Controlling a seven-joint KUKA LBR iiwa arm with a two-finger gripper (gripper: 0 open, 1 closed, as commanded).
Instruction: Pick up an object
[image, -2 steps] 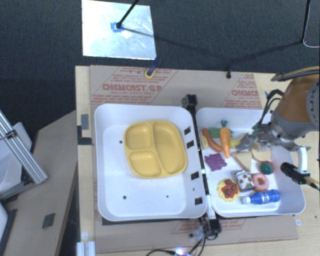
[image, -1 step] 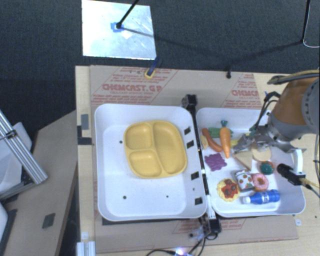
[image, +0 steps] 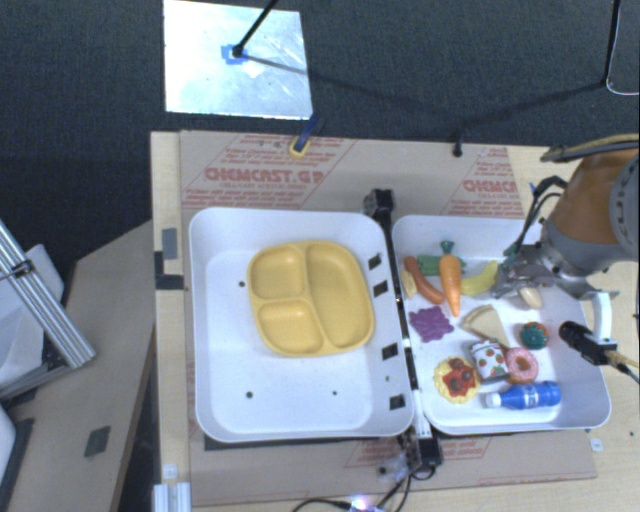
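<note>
The right bin (image: 590, 400) holds several toy foods: an orange carrot (image: 451, 281), a red chili (image: 422, 283), a yellow banana (image: 480, 278), purple grapes (image: 431, 322), a pale wedge (image: 484, 322), a red and green fruit (image: 534, 335), a pink donut (image: 521, 364), a small can (image: 487, 357), a pizza piece (image: 457, 380) and a blue bottle (image: 522, 397). My gripper (image: 517, 280) reaches in from the right and sits low over the bin's upper right part, just right of the banana. A small beige piece (image: 531, 297) lies right beneath it.
The left bin (image: 215, 400) carries a yellow divided plate (image: 308, 297). A black clipped divider (image: 395, 310) runs between the bins. Both stand on a cardboard sheet (image: 270, 165). A shiny panel (image: 237, 60) lies behind the bench.
</note>
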